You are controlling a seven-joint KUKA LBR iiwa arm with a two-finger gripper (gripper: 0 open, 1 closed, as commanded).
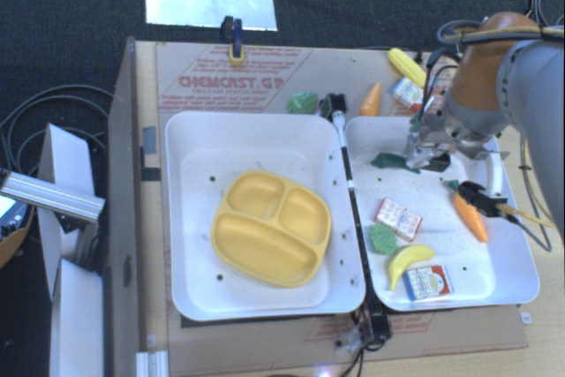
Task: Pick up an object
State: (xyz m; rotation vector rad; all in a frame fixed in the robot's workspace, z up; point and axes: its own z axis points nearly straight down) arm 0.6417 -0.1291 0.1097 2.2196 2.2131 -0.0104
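My gripper [425, 157] is low over the far part of the right bin [516, 282], under the grey arm with its orange band. A dark green flat piece [386, 160] lies just to its left, close to it or touching; I cannot tell which. Nearer the front of that bin lie a small red-and-white box [399, 219], a green round piece [383, 238], a yellow banana [409, 262] and a printed box [429, 282]. An orange carrot [470, 217] lies at the bin's right side.
The left bin [190, 181] holds a yellow divided tray [272, 226]. Behind the bins on the cardboard lie a yellow piece [405, 65], a small orange carrot [371, 100], a printed box [408, 92] and a green piece [303, 102].
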